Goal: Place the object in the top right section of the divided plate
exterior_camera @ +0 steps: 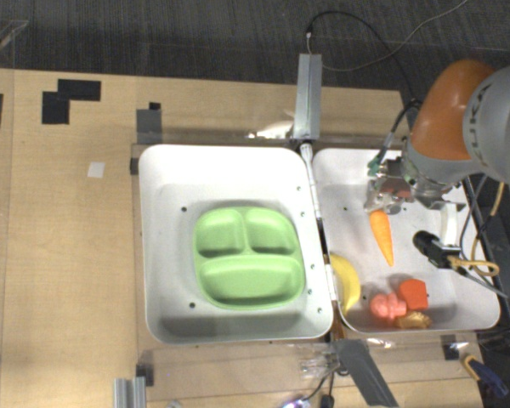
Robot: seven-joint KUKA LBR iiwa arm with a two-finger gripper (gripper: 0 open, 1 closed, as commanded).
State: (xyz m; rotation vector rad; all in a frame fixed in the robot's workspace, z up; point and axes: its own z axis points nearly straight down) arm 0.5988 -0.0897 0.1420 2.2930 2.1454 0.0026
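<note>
Carrot point(382, 238), just the one, orange and tapered, lies well to the right of the green divided plate point(248, 279), wide end farther from the camera and tip nearer. And there's one plate too, three sections, two small ones along its far side and one long one along the near side, all bare.

Counting on: one yellow banana point(347, 280) just right of the plate, past the bin wall. One pink toy point(388, 306), one orange-red block point(414, 294) and one small tan piece point(415, 320) sit in a cluster further right of the plate and a little nearer the camera.

Two white bins: the left bin point(166, 228) holds the plate, the right bin point(344, 185) holds everything else. Both sit on a pale wooden bench point(59, 253) with black patches far to the plate's left, and dark floor point(153, 24) runs beyond it.

Now the gripper point(385, 201), right of the plate, hangs directly over the carrot's wide end, at or very near it. Clenched or released? Cannot tell from this angle, nor whether it has the carrot.
</note>
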